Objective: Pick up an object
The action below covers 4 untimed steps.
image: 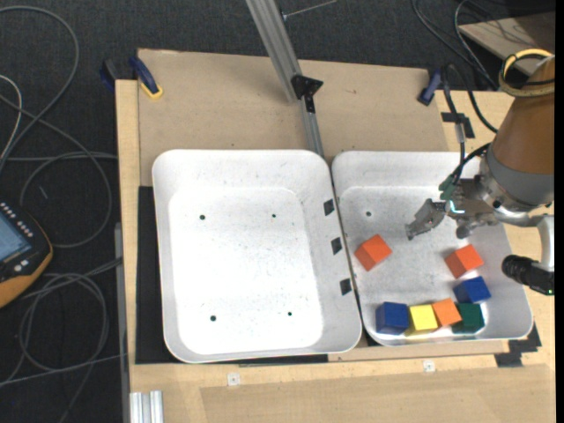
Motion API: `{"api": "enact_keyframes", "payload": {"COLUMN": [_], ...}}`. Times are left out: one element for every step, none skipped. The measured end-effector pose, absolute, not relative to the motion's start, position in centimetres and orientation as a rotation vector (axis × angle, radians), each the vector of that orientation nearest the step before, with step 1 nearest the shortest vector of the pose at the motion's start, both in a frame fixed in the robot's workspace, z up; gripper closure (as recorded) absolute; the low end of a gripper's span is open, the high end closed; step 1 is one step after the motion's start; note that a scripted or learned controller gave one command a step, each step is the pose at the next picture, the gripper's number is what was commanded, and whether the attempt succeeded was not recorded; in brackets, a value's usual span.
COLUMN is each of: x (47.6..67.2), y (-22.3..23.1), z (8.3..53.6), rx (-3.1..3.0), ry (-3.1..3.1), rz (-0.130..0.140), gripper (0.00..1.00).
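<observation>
Nearest the camera, along the front wall of the right bin, sits a row of cubes: blue block, yellow block, an orange one, green block. They're cubes, so no long axis to speak of. A bit further back are another blue cube and an orange cube, plus a lone orange block turned diagonally. My pincer hangs spread open above the bin floor, gripping nothing. The left bin sits beside it on the tabletop.
</observation>
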<state>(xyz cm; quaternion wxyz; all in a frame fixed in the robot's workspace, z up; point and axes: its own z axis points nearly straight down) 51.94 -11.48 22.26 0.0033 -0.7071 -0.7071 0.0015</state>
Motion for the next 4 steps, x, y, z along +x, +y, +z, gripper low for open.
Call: {"api": "enact_keyframes", "payload": {"x": [52.1,51.3,52.1,52.5], "y": [-11.5,-10.7,-10.5,-10.3], "z": [22.5,17.4,12.7,10.8], "rx": [-2.22,-2.216,-2.218,-2.214], "ry": [-2.221,-2.216,-2.216,-2.222], "rz": [-0.001,0.005,0.004,-0.015], "gripper": [0.0,0.0,0.0,0.0]}}
